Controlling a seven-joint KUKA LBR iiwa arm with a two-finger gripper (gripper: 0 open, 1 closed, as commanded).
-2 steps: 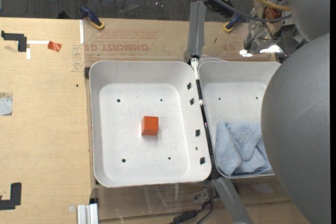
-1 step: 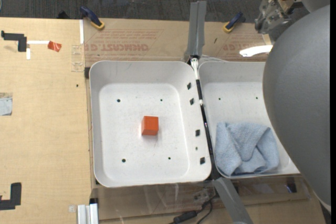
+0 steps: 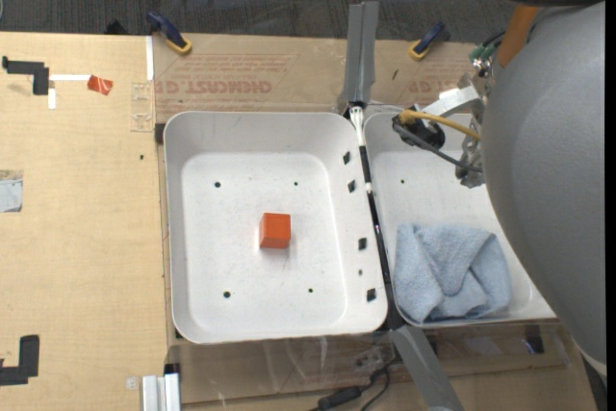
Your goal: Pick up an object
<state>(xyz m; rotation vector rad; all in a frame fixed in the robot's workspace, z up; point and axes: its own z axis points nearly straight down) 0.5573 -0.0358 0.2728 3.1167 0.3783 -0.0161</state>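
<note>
Closest to the lens loomed my own grey arm (image 3: pixel 558 188), taking up the right side of the frame and reaching in over the upper part of the right bin (image 3: pixel 414 197). Its bulk hid my jaws, so I could not tell whether they stood wide or narrow, nor whether they held anything. A crumpled blue cloth (image 3: pixel 452 272) lay in the lower half of that bin, near my wrist. In the left bin (image 3: pixel 221 207), well apart from me, a small red block (image 3: pixel 275 231) sat alone near the middle. Both bins rested side by side on the table (image 3: pixel 77 255). I judged the pick not yet begun: this was the approach, with a target to settle on. The cloth was the nearer choice. The next move called for coming down over one of its raised folds and then closing on it.
</note>
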